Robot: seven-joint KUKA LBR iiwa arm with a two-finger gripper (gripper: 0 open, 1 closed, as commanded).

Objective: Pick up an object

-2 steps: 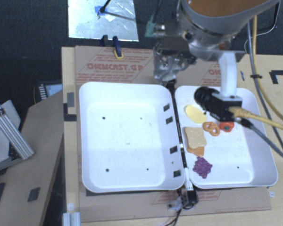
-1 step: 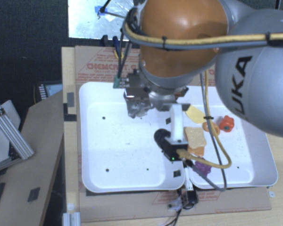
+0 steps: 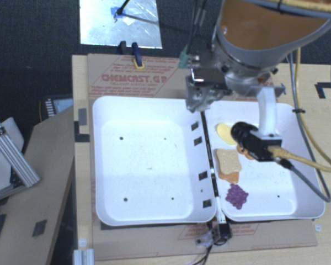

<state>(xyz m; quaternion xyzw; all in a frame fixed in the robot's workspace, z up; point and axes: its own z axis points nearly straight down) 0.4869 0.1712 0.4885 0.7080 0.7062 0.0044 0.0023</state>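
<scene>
"White plastic, both bins? And where is the gripper (image 3: 199, 105)?"

"Both white, side by side on a brown cardboard sheet (image 3: 132, 76) with red print. The gripper hangs at the far end of the divider between them, just over the far left corner of the right bin (image 3: 303, 195). The grey and orange arm (image 3: 265, 32) comes in above it from the right."

"Is it open? Does it have hold of anything?"

"I cannot tell how wide it stands; its tip is a dark, blurred mass from this angle. Nothing shows in its grasp."

"So where are the things to pick?"

"All in the right bin, along its left side. A yellow piece (image 3: 225, 132) lies farthest, partly hidden. Nearer is a tan slice (image 3: 229, 164) like toast, with an orange edge. Nearest is a purple cluster (image 3: 237, 195), just beside the slice."

"And the left bin (image 3: 99, 148)?"

"Its floor shows a few small dark dots. Beyond the bins lies a silver foil sheet (image 3: 121, 15)."
</scene>
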